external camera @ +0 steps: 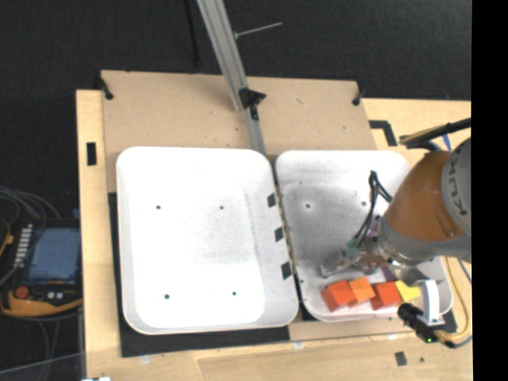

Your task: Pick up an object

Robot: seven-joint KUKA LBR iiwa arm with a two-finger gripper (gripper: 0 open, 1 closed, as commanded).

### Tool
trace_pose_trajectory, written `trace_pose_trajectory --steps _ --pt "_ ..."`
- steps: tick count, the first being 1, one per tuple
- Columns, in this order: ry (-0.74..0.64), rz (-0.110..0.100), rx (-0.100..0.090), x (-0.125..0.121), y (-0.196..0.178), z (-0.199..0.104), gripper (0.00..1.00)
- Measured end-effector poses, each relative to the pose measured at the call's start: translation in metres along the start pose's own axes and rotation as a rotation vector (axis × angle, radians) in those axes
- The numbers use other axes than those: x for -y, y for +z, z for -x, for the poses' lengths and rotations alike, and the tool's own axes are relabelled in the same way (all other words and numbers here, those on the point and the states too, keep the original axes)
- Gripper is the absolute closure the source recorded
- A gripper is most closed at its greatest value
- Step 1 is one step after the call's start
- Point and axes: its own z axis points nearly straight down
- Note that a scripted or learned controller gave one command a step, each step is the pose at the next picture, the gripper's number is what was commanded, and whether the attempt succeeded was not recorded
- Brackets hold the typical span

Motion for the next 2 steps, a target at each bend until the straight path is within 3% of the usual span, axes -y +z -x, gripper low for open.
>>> trace_pose_trajectory --steps 1,2 --pt "0.007 0.006 -0.002 -0.002 -0.013 0.000 1.00" --pt "-0.005 0.003 -0.001 -0.012 -0.064 0.008 1.00"
